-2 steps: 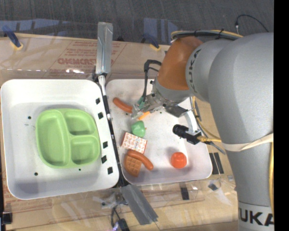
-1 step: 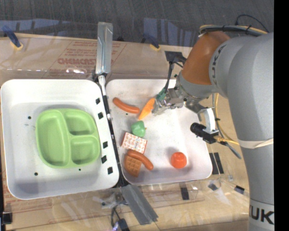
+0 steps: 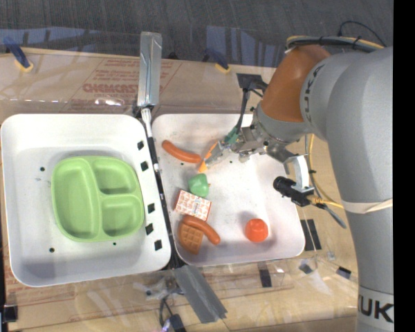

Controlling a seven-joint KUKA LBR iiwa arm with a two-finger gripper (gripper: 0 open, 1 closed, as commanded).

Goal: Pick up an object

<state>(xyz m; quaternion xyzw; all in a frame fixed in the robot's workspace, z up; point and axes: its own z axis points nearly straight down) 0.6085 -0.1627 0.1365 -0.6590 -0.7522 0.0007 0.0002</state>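
Observation:
My gripper [image 3: 225, 146] hangs low over the back of the right bin [image 3: 283, 216], under the grey wrist with the orange band. A small orange carrot-like piece [image 3: 209, 157] lies right at its tip, and I cannot tell if it is gripped. An orange sausage [image 3: 181, 152] lies just left of it. Further forward are a green pepper [image 3: 199, 184], a pink-and-white patterned block [image 3: 194, 205], a brown waffle [image 3: 187, 236] with a second sausage [image 3: 206, 232] across it, and an orange-red ball [image 3: 256, 230].
The left bin [image 3: 21, 151] holds a green divided plate [image 3: 97, 198]. A black-clipped divider [image 3: 152, 178] separates the bins. A black fitting with cables [image 3: 292, 189] sticks out from the arm over the right bin's right side.

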